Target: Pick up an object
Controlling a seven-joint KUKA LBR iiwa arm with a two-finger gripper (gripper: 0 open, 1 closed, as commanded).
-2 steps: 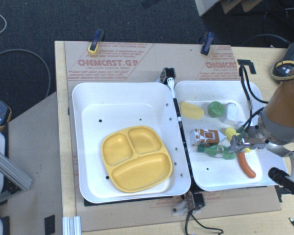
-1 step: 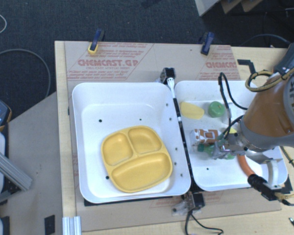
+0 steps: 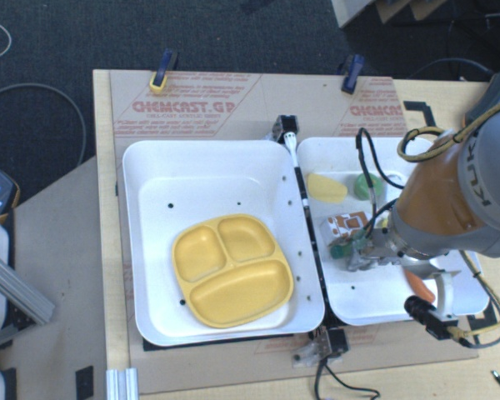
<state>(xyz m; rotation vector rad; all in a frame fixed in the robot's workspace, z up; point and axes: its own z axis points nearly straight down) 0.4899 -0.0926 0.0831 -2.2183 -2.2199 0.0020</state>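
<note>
In the right bin [image 3: 350, 302] lie a pale yellow lemon-shaped piece [image 3: 327, 187], a green round piece [image 3: 365, 186], a small brown and white packet [image 3: 347, 222], a small dark green item [image 3: 340, 249] and an orange carrot-like piece [image 3: 419, 287]. My gripper [image 3: 362, 254] hangs low over the middle of this bin, right beside the dark green item and just below the packet. The arm's grey and orange body hides the bin's right half.
The left bin [image 3: 142, 182] holds a yellow divided plate [image 3: 232, 269] near its front. A ridge [image 3: 304, 215] separates the two bins. Cables loop around the arm at the right, and blue clamps sit on the board's far edge.
</note>
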